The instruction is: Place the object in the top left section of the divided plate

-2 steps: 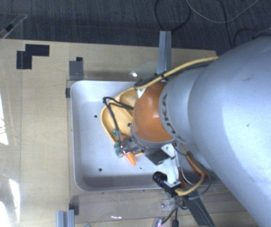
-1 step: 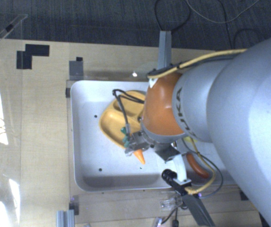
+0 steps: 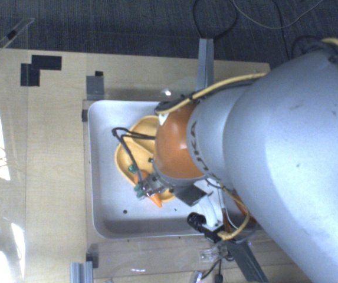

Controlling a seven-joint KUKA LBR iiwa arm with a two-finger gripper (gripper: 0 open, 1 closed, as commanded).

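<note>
In the camera view the arm [image 3: 263, 158] hangs over the yellow plate [image 3: 124, 158] in the left bin [image 3: 101, 175], its gripper [image 3: 148, 188] hidden so its grasp is unclear, while a small orange object [image 3: 157, 201], likely light and stiff, sits at the plate's near edge.

Yellow divided plate [image 3: 126, 153] lies flat in white bin [image 3: 101, 158], mostly arm-covered; small orange object [image 3: 156, 201] at plate's near edge.

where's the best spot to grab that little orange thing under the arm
Only a tip of the orange thing pokes out at the yellow plate's lower edge, beneath the arm. Grip across that narrow tip from straight above; the rest is hidden.
</note>
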